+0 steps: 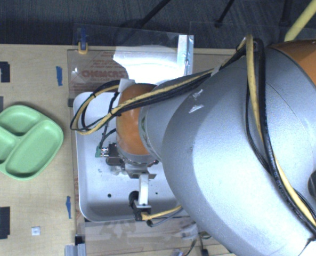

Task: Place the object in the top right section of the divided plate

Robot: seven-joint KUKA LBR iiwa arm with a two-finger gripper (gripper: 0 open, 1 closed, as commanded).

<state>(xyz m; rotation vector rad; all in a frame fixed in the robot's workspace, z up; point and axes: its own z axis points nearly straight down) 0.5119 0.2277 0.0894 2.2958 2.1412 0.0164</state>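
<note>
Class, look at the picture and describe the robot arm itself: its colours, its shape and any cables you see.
The arm is built of bulky, rounded grey segments with a smooth shell. An orange band rings it just above the wrist, and a second orange patch shows at the upper right. Yellow and black cables run along its outside and loop out near the wrist.

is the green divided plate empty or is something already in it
Empty. All three sections of the green divided plate show bare green, with nothing lying in any of them.
</note>
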